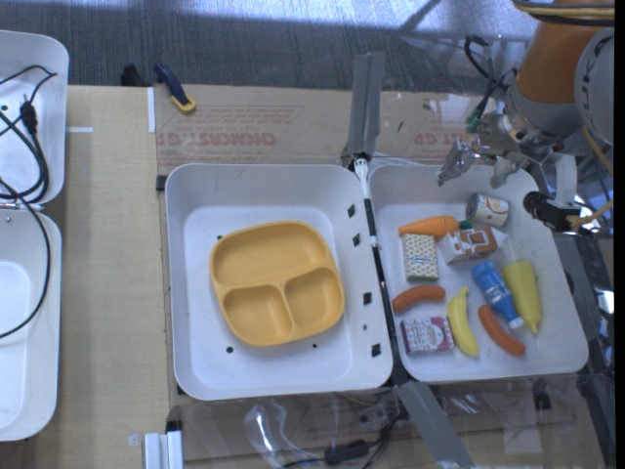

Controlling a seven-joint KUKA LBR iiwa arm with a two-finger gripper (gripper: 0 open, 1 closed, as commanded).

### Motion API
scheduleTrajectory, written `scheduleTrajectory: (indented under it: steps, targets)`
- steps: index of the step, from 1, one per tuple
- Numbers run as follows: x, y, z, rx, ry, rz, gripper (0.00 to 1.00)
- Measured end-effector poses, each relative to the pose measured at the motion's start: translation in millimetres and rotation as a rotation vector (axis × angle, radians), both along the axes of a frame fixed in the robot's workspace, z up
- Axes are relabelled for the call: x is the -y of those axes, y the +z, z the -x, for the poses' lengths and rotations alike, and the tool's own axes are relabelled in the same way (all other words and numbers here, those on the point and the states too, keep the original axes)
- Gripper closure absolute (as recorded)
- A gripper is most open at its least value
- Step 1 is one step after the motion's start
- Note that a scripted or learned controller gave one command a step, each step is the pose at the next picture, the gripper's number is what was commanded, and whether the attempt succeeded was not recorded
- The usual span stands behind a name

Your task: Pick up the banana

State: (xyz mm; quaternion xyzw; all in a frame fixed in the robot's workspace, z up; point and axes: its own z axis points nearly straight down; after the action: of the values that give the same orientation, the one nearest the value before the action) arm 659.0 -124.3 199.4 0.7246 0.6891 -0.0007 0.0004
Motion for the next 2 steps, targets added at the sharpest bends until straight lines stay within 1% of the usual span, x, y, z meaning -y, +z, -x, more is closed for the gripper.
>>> scheduleTrajectory:
  steps: [1,2]
  targets:
    - [-44.9,-7.0,18.1,-0.002,0.062,-0.001,0.00]
    - [-11.2,-83.0,66.9,0.022,0.349,0.006,0.00]
